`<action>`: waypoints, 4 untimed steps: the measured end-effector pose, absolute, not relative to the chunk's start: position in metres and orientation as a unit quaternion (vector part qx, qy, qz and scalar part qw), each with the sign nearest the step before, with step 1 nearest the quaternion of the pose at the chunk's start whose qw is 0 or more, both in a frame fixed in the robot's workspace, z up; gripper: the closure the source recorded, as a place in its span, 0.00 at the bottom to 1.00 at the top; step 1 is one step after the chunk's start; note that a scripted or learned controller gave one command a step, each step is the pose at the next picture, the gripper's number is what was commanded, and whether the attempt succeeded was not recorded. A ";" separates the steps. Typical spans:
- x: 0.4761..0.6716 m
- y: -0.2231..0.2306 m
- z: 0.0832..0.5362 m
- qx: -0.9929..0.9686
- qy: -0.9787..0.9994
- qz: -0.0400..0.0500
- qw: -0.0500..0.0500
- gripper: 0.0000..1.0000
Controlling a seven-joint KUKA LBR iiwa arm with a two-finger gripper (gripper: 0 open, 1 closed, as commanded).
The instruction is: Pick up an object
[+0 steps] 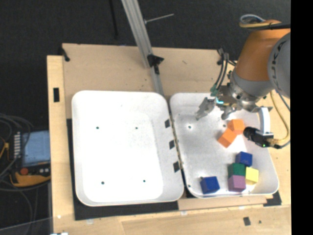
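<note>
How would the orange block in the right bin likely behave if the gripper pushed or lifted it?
The orange block looks flat-faced and rigid, so it would probably slide rather than roll. It seems small and likely light. It lies apart from the other blocks, so a push may not disturb them. The gripper hangs nearby.

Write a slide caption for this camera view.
Pincer open above the right bin, near an orange block; coloured blocks cluster below.

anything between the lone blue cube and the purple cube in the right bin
No: in the camera view, bare white bin floor separates the blue cube from the purple cube.
</note>
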State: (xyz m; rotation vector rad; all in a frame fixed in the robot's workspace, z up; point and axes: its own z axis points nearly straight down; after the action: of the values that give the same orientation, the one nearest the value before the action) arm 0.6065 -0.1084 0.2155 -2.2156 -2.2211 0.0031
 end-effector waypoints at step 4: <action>0.597 -0.117 0.097 -0.709 -0.706 0.001 -0.001 0.00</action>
State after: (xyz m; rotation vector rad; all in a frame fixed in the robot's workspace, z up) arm 0.5973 -0.1172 0.0967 -2.2276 -2.2188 0.0039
